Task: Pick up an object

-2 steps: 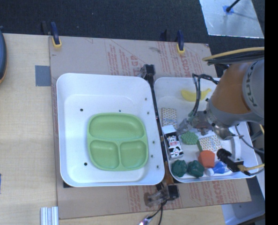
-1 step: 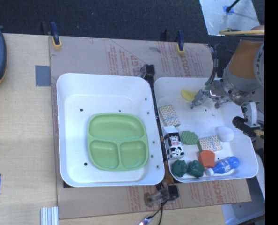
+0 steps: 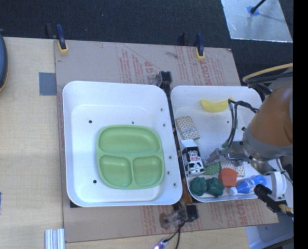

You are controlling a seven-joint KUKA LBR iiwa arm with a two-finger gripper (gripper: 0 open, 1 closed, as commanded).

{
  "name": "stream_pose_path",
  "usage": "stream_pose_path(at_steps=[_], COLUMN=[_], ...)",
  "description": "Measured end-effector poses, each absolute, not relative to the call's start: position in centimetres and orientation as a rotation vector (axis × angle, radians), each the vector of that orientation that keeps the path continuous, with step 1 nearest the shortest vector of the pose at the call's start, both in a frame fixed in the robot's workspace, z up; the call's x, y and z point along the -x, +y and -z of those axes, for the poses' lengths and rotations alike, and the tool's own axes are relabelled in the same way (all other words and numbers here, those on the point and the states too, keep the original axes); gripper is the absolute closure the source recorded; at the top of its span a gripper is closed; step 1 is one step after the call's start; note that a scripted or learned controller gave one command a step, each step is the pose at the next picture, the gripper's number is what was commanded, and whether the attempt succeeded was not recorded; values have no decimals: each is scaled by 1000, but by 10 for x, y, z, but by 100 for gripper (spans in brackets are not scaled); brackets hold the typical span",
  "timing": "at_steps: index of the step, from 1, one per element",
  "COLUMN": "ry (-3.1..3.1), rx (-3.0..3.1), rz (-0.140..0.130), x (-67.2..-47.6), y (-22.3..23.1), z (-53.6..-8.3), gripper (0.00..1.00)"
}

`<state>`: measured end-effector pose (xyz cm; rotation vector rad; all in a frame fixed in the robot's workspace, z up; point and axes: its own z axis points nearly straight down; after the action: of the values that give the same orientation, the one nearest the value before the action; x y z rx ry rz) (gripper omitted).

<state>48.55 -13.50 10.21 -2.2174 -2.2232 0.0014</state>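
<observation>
The gripper (image 3: 224,160) hangs low in the right bin (image 3: 216,92), whether spread or pinching I cannot tell, seemingly positioned to grab from the clutter crowded just beneath it: an orange block (image 3: 228,177), green lumps (image 3: 206,186) and a blue bottle (image 3: 250,184).

Orange band (image 3: 275,119), grey wrist (image 3: 257,152), black cable (image 3: 236,119), seemingly looped

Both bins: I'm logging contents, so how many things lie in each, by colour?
Green: 3, tray, two lumps
Yellow: 1, banana
Orange-red: 1, block
Blue: 1, bottle
Patterned: 2, packet, carton
Total: 8
</observation>
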Motion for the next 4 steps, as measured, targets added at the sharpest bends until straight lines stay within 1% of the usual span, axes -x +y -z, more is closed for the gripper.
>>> stream_pose_path(at_steps=[1, 2, 4], ry=[-2236, -2227, -2225], rx=[2214, 2217, 2212], rz=[9, -2, -5], x=[-615, -657, -656], y=[-106, -145, -134], z=[-107, -92, -92], gripper=[0, 0, 0])
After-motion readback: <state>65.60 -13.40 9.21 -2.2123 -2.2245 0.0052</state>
